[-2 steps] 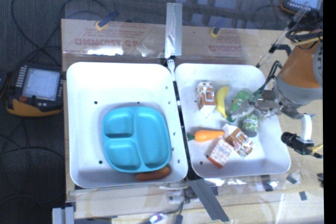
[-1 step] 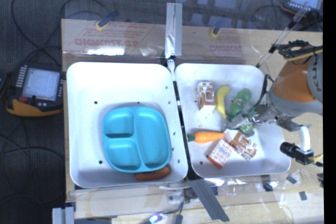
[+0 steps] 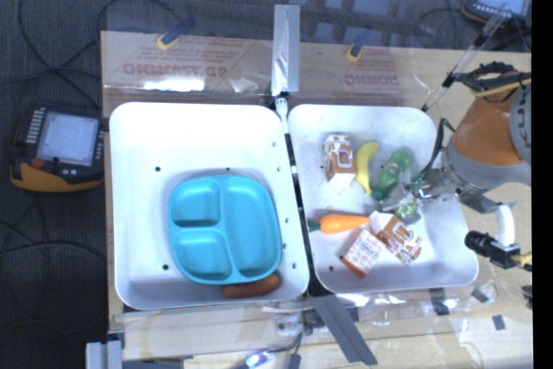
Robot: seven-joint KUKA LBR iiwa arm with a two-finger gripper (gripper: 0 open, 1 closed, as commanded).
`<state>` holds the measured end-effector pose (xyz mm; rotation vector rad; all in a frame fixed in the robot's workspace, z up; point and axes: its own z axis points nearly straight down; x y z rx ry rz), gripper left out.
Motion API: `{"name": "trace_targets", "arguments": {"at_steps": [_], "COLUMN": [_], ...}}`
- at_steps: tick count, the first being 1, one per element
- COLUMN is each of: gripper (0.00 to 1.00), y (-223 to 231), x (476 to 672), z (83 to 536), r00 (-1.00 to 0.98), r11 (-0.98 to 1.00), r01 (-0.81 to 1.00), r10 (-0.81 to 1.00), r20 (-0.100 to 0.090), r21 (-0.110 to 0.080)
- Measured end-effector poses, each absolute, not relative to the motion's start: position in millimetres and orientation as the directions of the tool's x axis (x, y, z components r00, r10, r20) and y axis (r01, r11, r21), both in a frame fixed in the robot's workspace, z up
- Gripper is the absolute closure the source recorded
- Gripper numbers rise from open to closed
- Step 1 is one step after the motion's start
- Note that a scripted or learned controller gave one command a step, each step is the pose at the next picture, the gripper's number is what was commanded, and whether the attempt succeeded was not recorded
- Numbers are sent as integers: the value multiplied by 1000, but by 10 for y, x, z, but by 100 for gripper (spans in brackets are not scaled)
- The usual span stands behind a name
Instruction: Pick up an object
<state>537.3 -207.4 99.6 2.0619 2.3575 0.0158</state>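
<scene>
Whether the claw (image 3: 421,188) is wide or narrow cannot be told as it sits low beside the green bottle (image 3: 391,170), just right of the banana (image 3: 366,165) in the right bin (image 3: 452,265).

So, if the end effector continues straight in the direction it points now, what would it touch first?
Most likely the green bottle. The end effector reaches leftward from the right bin's right side and seems already at the bottle, though its height above it is unclear.
</scene>
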Motion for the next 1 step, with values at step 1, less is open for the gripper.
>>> {"name": "trace_targets", "arguments": {"at_steps": [1], "gripper": [100], "y": [-1625], "x": [4836], "z": [2026], "r00": [-43], "r11": [43], "r01": [999], "r10": [999], "r20": [1], "r21": [-4]}}
